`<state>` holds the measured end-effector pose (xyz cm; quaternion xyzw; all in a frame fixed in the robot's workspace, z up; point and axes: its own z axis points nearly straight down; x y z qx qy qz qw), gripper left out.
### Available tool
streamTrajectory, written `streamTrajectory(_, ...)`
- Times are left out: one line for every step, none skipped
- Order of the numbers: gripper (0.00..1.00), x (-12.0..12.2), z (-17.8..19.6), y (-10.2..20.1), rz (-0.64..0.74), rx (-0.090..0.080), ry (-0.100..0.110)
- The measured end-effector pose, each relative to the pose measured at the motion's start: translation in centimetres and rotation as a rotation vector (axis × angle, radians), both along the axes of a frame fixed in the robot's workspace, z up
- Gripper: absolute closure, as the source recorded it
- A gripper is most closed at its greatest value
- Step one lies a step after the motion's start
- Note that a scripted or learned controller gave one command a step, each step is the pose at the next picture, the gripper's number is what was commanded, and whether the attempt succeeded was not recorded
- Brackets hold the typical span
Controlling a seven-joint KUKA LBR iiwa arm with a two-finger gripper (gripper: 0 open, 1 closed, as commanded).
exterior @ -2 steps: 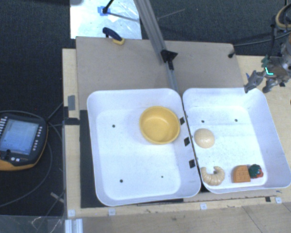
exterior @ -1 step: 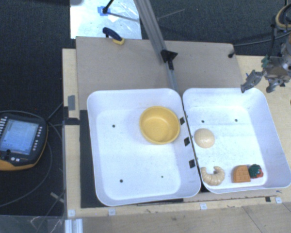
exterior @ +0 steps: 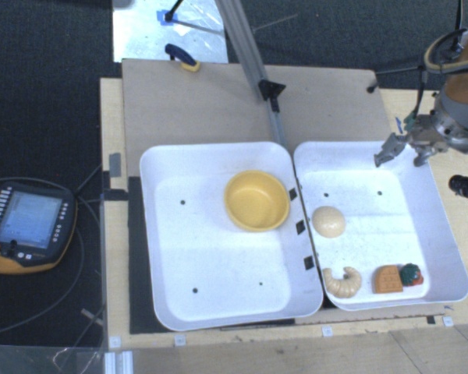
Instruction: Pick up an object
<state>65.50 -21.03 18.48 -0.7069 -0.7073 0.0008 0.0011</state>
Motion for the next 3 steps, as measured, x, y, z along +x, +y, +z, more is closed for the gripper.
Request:
streamTrajectory(0.0,-0.6,-5.8,0.6,0.0,0.0,0.0)
streamTrajectory(0.0,-0.7,-9.6,0.6,0.0,0.0,-0.001)
streamTrajectory(1.0,-0.5,-8.3,0.6,0.001,-0.002,-0.006)
